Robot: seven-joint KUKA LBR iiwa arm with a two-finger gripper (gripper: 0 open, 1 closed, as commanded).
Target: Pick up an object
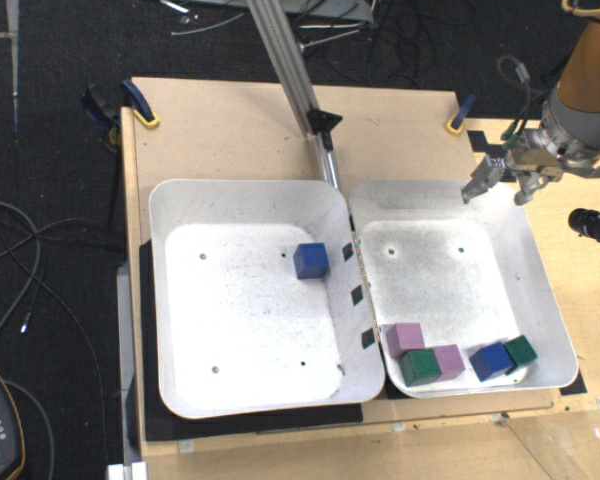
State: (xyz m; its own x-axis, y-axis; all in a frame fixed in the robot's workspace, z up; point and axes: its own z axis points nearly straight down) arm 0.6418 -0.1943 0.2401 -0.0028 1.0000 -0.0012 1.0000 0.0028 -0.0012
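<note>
at upper right: arm (588, 78) reaching in over the right bin (540, 268)'s far corner
gripper (500, 190): fingers spread, holding nothing

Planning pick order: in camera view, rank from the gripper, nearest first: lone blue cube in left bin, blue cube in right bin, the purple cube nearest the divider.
From the gripper:
1. Blue cube, right bin, near edge, below the gripper.
2. Purple cube, right bin, by the divider.
3. Lone blue cube, left bin, farthest.

1 and 2 are fairly close.
</note>
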